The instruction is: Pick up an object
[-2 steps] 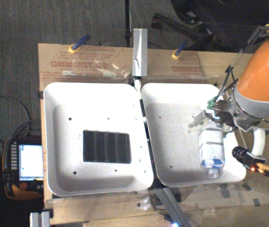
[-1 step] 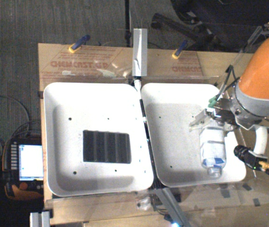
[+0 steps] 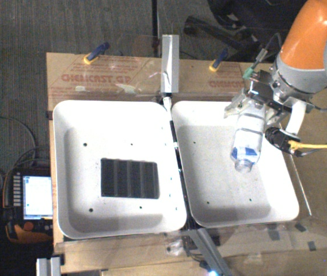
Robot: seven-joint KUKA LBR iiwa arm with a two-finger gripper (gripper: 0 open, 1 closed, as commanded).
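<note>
Overhead slanted look at a table (image 3: 65, 68) carrying two shallow white bins side by side. Left bin (image 3: 71, 125) holding a dark ribbed rectangular pad (image 3: 129, 179) near its middle. Right bin (image 3: 273, 203) with a clear plastic bottle (image 3: 248, 140) suspended above its upper right part, apparently lifted off the bin floor. Grey arm with orange band (image 3: 310, 36) reaching in from beyond the right bin's upper right corner.

End effector (image 3: 255, 103) at the bottom end of the bottle, seemingly clamped on it, though finger positions hidden among glare and wrist hardware; grip state not possible to tell for certain. Bottle's long axis running from the end effector down and slightly left toward the right bin's centre, cap end (image 3: 243, 165) lowest, blue label (image 3: 245, 153) just above the cap. Bottle directly below and touching the end effector, hanging steeply tilted rather than lying flat.

Judged as the lift stage of the pick; main risk a slip, given the smooth bottle hanging from one end.
</note>
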